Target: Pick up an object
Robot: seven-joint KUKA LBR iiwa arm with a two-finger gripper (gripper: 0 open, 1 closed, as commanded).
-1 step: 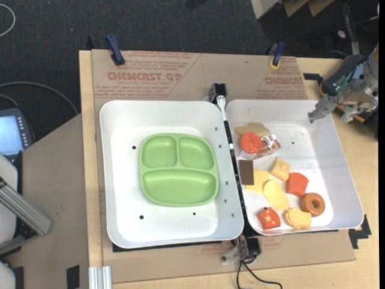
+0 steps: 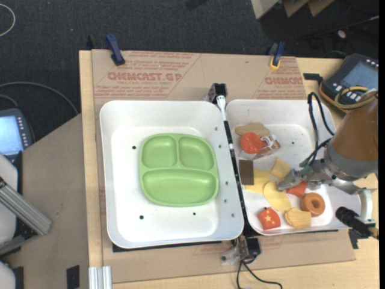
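The right bin (image 2: 301, 114) holds several toy foods. My gripper (image 2: 291, 182) reaches in from the right and sits low over the bin's middle. It is just above a small red-orange piece (image 2: 298, 190) and beside a yellow wedge (image 2: 280, 168) and a pale yellow round piece (image 2: 275, 195). An orange donut (image 2: 313, 204) lies just right of the gripper, near the front wall. Nothing is visibly lifted.
Also in the right bin are a red tomato (image 2: 251, 142), a tan biscuit (image 2: 252, 129), a brown block (image 2: 246, 172), a red fruit (image 2: 270, 218) and a tan pastry (image 2: 297, 218). The left bin (image 2: 120, 119) holds a green divided plate (image 2: 178, 169).
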